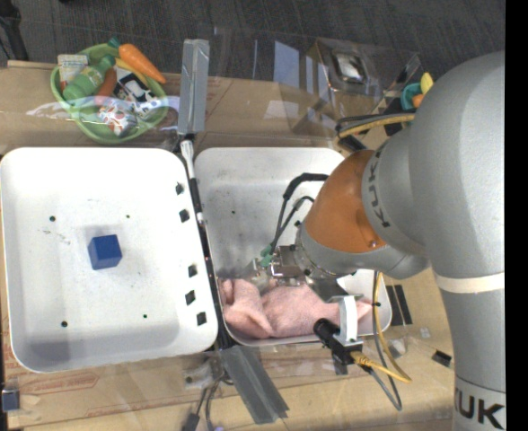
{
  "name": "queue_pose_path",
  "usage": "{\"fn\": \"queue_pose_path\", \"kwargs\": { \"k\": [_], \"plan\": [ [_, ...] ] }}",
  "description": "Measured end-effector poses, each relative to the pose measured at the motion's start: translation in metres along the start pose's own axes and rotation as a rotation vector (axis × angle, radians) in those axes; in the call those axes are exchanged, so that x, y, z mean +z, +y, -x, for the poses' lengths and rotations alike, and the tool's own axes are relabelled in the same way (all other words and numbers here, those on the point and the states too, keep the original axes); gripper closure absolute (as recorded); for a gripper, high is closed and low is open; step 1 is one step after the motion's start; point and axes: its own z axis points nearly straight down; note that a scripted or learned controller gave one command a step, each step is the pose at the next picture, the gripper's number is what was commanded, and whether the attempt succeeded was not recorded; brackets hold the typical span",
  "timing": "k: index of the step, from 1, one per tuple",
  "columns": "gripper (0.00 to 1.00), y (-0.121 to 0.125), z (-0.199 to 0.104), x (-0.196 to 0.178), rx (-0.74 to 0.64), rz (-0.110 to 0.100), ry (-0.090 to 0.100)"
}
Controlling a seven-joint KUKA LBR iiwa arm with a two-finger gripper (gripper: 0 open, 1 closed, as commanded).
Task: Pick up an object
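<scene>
You had the soft pink plush toy slumped along the near wall of the right-hand shallow white bin, the grey arm's jaws lowered right at its upper edge, their opening impossible to tell, presumably set for a grasp.

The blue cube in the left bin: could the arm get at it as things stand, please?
Probably yes: the blue cube sits alone on the left bin floor with nothing over it, though the gripper is over the right bin.
</scene>
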Motion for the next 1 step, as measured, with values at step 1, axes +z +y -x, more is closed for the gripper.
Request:
{"fn": "queue_pose_path", "kwargs": {
  "k": [1],
  "plan": [
    [1.00,0.0001,0.0011,-0.0065,-0.002,-0.005,0.001]
  ]
}}
